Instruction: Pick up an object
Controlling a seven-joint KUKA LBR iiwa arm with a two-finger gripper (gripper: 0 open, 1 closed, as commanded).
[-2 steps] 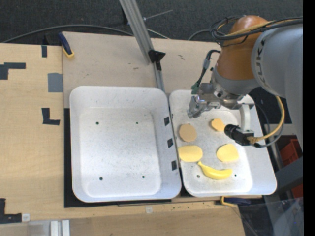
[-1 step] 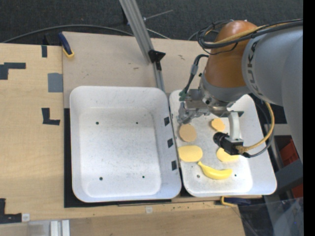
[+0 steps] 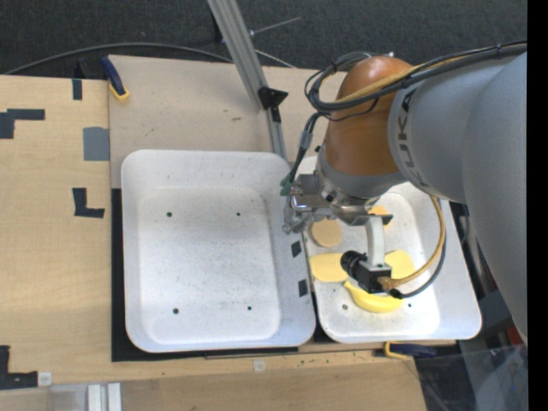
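I am over the right bin, at its left side, near the wall where it meets the left bin; my arm comes in from the right and its orange band sits above my wrist. My gripper shows as a small metal part at the left of the wrist, just above the seam between the two bins. Whether my jaws are apart or together I cannot tell, because my own wrist covers them from above; I see nothing clamped there.

The things to pick all lie in the right bin. A tan round disc lies flat just to the right of my gripper, and my wrist partly covers its upper edge. Below it, close to it, lies a pale yellow flat piece, near the left wall of the bin. Further toward the front lies a yellow curved piece, shaped like a banana, with its ends turned upward. Whether the two yellow pieces touch each other I cannot tell.

The left bin has a floor with grey speckles and four small dark dots. Both bins rest on the bench, which carries some dark tape marks at the left; a slanted metal pole stands behind the bins.
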